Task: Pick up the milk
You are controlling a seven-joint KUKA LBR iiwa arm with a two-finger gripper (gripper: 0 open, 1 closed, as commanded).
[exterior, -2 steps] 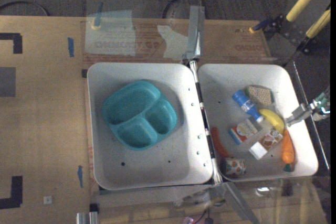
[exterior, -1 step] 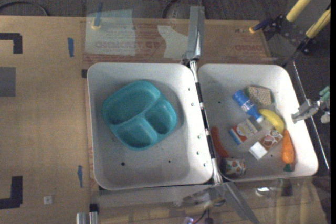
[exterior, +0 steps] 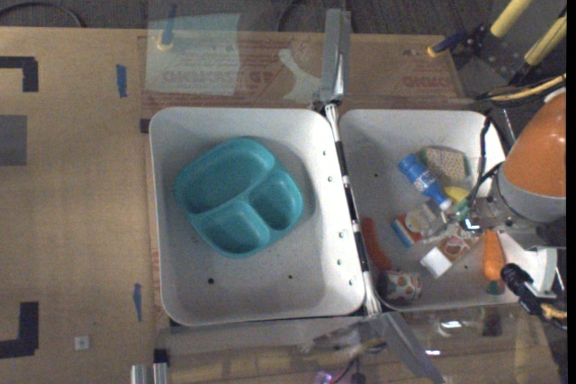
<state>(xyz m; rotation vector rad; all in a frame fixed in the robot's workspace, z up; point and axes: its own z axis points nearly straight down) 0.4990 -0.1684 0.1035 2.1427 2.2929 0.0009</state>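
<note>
The milk (exterior: 415, 226) looks like a small white carton with a red-orange side, lying tilted in the middle of the right bin (exterior: 378, 139). My gripper (exterior: 464, 217) comes in from the right under the grey wrist and orange band, low over the clutter just right of the carton. The carton lies beside the gripper's tip, and I cannot tell whether they touch. A white block (exterior: 435, 262) lies just in front of the carton.
Around the carton are a blue bottle (exterior: 421, 174), a tan sponge-like piece (exterior: 447, 162), a yellow item (exterior: 456, 192), an orange carrot (exterior: 491, 255), a red stick (exterior: 376, 245) and a round patterned cup (exterior: 403, 285). The left bin (exterior: 180, 283) holds a teal divided plate (exterior: 239, 195).
</note>
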